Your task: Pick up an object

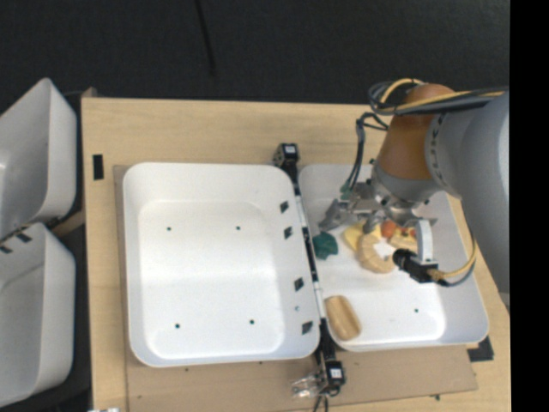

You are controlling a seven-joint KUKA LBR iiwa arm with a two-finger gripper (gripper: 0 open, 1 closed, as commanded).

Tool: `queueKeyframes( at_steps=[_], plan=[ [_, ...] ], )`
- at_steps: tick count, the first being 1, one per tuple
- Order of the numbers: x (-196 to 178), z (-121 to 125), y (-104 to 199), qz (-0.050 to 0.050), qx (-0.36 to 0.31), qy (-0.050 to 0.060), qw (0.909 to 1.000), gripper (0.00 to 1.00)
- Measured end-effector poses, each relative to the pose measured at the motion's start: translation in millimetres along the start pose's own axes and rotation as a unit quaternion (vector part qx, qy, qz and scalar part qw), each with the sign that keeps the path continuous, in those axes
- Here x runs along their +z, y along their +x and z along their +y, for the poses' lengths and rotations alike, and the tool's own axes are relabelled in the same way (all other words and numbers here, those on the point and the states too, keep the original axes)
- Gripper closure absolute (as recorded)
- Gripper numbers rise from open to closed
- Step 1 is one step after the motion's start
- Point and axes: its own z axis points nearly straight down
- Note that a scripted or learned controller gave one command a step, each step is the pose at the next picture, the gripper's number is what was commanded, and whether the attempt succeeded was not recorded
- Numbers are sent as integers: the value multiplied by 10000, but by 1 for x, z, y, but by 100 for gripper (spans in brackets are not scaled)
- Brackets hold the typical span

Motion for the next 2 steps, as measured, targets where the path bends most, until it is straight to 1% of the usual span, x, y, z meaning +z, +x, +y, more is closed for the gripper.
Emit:
queueKeyframes(
  at_steps=[1,2],
  plan=[
    [-1,-73,13,2,10,8,10000,0],
    [0,-116,-70,-18,34,-35,10000,0]
  ],
)
